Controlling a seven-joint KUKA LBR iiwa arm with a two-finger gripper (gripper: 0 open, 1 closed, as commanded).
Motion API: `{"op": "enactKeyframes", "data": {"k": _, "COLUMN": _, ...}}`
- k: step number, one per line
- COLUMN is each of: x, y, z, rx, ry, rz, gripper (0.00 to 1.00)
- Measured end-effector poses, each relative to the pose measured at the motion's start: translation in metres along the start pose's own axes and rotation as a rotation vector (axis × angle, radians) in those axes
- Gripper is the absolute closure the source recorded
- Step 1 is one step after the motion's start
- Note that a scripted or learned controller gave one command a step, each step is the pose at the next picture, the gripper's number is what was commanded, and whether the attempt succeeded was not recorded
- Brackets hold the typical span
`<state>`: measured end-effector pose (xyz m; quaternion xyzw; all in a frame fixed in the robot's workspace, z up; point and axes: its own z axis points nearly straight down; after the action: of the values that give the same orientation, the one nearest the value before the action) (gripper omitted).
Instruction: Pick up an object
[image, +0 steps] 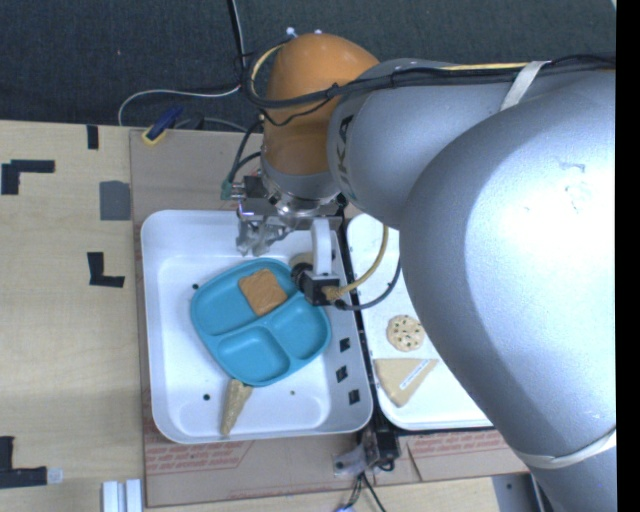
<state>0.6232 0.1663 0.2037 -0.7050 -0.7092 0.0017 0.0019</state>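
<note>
Two shallow white bins (165, 300) sat below the gripper (262, 235) — its state unclear — near a light, rigid blue plastic divided tray (262, 340), likely best gripped by its rim.

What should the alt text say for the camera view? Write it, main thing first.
A grey robot arm reaches over two white bins, its gripper above the left bin, near a blue divided plate carrying a brown cracker. The right bin holds a cookie and a pale wedge.
</note>
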Motion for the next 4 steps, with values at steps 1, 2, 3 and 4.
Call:
{"op": "enactKeyframes", "data": {"k": 1, "x": 0.036, "y": -0.029, "z": -0.170, "rx": -0.021, "ry": 0.008, "rz": -0.002, "gripper": 1.00}}
{"op": "enactKeyframes", "data": {"k": 2, "x": 0.061, "y": -0.003, "z": -0.069, "rx": 0.003, "ry": -0.004, "rz": 0.002, "gripper": 1.00}}
{"op": "enactKeyframes", "data": {"k": 3, "x": 0.059, "y": 0.009, "z": -0.056, "rx": -0.003, "ry": -0.002, "rz": 0.004, "gripper": 1.00}}
{"op": "enactKeyframes", "data": {"k": 4, "x": 0.065, "y": 0.015, "z": -0.023, "rx": 0.000, "ry": -0.003, "rz": 0.003, "gripper": 1.00}}
